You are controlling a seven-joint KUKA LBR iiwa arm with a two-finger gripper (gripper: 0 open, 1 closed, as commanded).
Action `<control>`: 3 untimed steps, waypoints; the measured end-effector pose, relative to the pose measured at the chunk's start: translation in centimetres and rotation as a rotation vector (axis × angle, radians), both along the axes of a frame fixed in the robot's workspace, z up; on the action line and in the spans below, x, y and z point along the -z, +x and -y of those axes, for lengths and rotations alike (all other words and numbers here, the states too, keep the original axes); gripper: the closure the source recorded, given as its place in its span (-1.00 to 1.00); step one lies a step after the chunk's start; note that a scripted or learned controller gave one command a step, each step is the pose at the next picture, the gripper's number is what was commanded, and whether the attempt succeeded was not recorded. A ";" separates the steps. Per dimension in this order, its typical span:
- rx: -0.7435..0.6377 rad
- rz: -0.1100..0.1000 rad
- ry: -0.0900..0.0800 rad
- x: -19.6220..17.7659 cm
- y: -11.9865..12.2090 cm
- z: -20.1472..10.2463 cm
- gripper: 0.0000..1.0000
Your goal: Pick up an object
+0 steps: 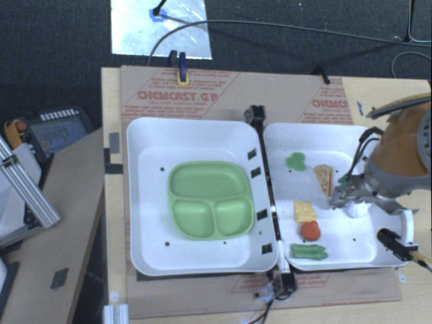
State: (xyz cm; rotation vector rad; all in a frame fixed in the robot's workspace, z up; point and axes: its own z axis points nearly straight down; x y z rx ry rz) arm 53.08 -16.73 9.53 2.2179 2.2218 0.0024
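1. Gripper (342, 198) low inside the right bin (364, 137), just right of the tan wedge (325, 178) and above-right of the yellow block (305, 212). Cannot tell whether apart or together: too small and blurred against the white floor. Nothing visibly clamped.
2. Candidate things for picking, all in the right bin: a green leafy piece (295, 160) near the top left, the tan wedge beside it, the yellow block lower down, a red round piece (310, 231) touching or just under the block, and a long green pod-like piece (308, 251) near the bottom wall.
3. Likely risks, judged from the layout:
   - Closing on bare floor, since the tip appears to sit beside the wedge rather than over it.
   - Nudging the wedge sideways instead of straddling it.
   - Catching the block and the red piece together, being so close to each other.
   - Rolling of the red piece if brushed.
4. Counts: two white bins; one green divided tray (209, 200) with three compartments, lying in the left bin (145, 181); five small things in the right bin, one of each kind.
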 end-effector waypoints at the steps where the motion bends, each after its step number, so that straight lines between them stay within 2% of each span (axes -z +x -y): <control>1: 0.000 0.003 -0.002 -4.5 0.2 0.6 1.00; 3: -0.003 0.003 -0.002 -13.9 1.3 1.0 1.00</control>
